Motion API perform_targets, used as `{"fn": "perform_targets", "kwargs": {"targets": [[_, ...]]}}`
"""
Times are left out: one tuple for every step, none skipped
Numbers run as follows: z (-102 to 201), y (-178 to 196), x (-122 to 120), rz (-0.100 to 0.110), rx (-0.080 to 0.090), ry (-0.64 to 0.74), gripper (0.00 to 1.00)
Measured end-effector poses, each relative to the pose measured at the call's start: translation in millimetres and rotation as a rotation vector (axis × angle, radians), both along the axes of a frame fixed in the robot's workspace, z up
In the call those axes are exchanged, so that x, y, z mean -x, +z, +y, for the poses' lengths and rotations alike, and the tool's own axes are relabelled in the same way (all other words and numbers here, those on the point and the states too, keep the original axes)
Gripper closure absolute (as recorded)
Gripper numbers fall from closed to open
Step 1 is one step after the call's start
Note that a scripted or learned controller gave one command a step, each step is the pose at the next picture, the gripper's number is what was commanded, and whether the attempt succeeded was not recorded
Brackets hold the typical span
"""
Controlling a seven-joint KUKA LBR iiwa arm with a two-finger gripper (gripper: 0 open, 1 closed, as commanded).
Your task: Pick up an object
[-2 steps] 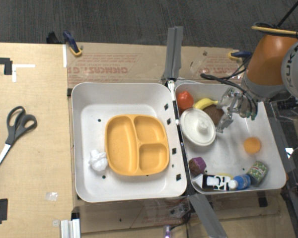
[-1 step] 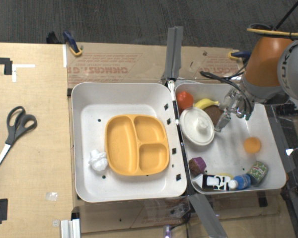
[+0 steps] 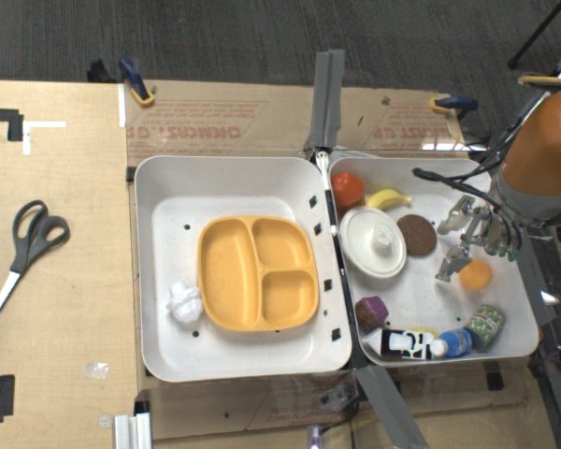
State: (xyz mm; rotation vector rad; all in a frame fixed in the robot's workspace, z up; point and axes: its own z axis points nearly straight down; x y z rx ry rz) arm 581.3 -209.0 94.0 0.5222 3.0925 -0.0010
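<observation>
One orange ball (image 3: pixel 476 275) lies at the right of the right bin (image 3: pixel 421 168); my gripper (image 3: pixel 455 262) hovers beside it, fingers apart, holding nothing. I'm approaching; next I centre and descend.

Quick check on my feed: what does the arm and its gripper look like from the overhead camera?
The arm shows a rounded orange band over a grey body at the view's right. Thin black cables loop from it across the right bin's corner. The gripper is bare silvery metal, built of slim linkages with two narrow fingers. No markings are legible.
</observation>
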Motion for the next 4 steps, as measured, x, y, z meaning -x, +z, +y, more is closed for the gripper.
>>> {"fn": "perform_targets", "kwargs": {"targets": [[-6,2,88,-0.013,0.003,-0.004,0.00],[-6,11,87,-0.012,0.003,-0.001,1.00],[49,-2,23,0.001,-0.001,-0.119,1.00],[11,0,-21,-0.001,-0.002,-0.630,1.00]]}}
